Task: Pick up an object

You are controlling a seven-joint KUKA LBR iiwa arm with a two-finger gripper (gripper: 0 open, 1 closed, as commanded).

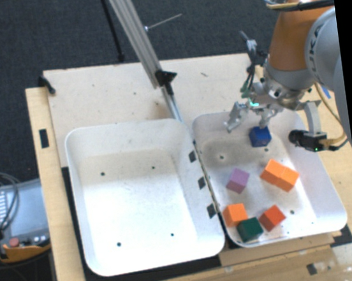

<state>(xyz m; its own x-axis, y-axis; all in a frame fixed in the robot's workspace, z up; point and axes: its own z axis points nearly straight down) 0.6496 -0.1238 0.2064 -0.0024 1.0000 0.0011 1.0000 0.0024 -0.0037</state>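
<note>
Where end effector (252,115) hangs, blue cube (260,136) half-hidden

Readable text: none can be made out.
Blocks (279,175): no letters or numbers are seen on them.
Bins (130,133): no label is seen.
Surface (93,96): no sign is printed.

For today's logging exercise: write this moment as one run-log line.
gripper: above blue cube, grasp unclear | right bin: purple, orange, red, green blocks untouched

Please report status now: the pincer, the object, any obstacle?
Pincer open, above right bin's far end. Blue block just below it, not gripped. Purple block and large orange block nearby, apart.
</note>
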